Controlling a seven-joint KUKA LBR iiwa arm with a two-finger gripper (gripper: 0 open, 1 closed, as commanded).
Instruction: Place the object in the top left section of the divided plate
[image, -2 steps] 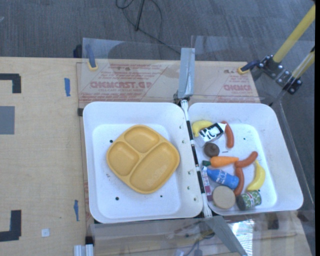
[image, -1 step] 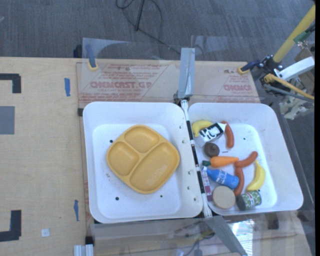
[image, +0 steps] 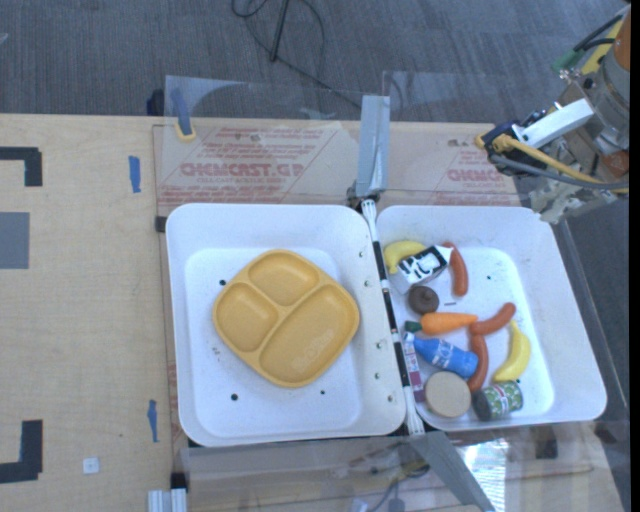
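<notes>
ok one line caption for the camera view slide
Yellow divided plate in left bin; toy foods fill right bin.

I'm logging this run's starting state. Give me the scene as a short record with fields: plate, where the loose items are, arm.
plate: yellow divided plate, three sections, in the left bin, nothing on it
loose items: all in the right bin
items: carrot, two bananas, blue bottle, green can, sausages, round tan disc
arm: at the upper right, outside both bins
task status: nothing placed in the plate yet
</notes>
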